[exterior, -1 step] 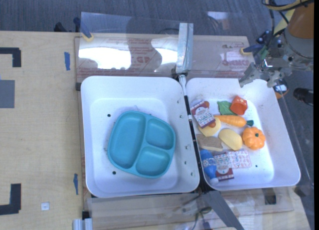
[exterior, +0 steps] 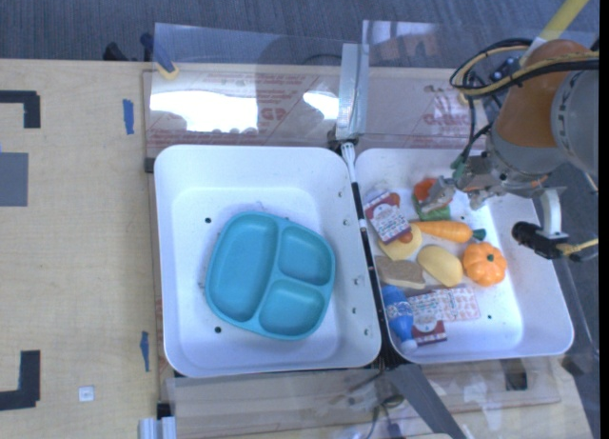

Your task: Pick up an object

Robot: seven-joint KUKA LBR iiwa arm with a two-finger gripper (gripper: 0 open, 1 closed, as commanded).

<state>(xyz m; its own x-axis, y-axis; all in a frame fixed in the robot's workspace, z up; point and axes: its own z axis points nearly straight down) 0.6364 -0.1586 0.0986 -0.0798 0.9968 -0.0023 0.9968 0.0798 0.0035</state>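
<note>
The right bin (exterior: 533,318) holds a cluster of toy foods. Among them are a carrot (exterior: 443,231), an orange pumpkin (exterior: 484,265), a yellow potato-like piece (exterior: 440,265), a red and white packet (exterior: 385,217) and a flat printed carton (exterior: 443,307). A small red and green piece (exterior: 433,193) lies at the bin's far side. My gripper (exterior: 468,183) hangs low over that far side, just right of the red and green piece. Whether it touches anything is unclear.
The left bin (exterior: 181,199) carries a blue divided plate (exterior: 271,275). Clear plastic walls (exterior: 285,75) rise behind both bins. A yellow and black cable loop (exterior: 495,66) trails from the arm at the upper right.
</note>
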